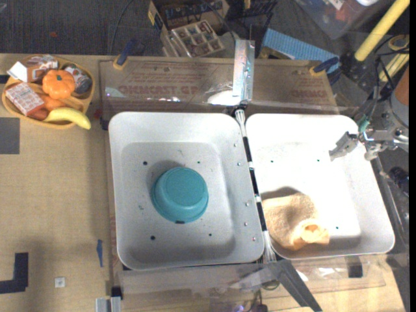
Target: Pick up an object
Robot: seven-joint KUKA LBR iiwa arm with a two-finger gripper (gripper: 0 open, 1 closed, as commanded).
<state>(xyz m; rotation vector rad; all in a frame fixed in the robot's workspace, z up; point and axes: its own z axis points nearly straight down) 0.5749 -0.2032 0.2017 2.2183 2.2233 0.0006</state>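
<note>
The two-finger metal gripper [343, 145] is seen at the right rim of the right-hand shallow white plastic bin [286, 135], reaching in from the right, and whether its fingers are apart or together cannot be told, since they are small and partly blurred against the white floor; nothing is seen between them. Two candidates for lifting are offered. A tan, sponge-like soft slab with an orange lump at its near corner [294, 221] lies in the same bin, below and to the left of the fingers, near the bin's front edge and close to the divider. A round teal plastic bowl, turned upside down [181, 194], sits well to the left of the fingers, in the middle of the left-hand shallow white plastic bin [130, 135]. Several failures are judged possible. The soft slab may be compressed and may slip out as it is raised, or only its edge may be pinched. Its closeness to the front wall may cause one finger to be blocked by the rim. The bowl's smooth dome gives little to clamp, so it may be pushed aside rather than gripped. A descent made too far from either thing would end with a closure on bare bin floor.
</note>
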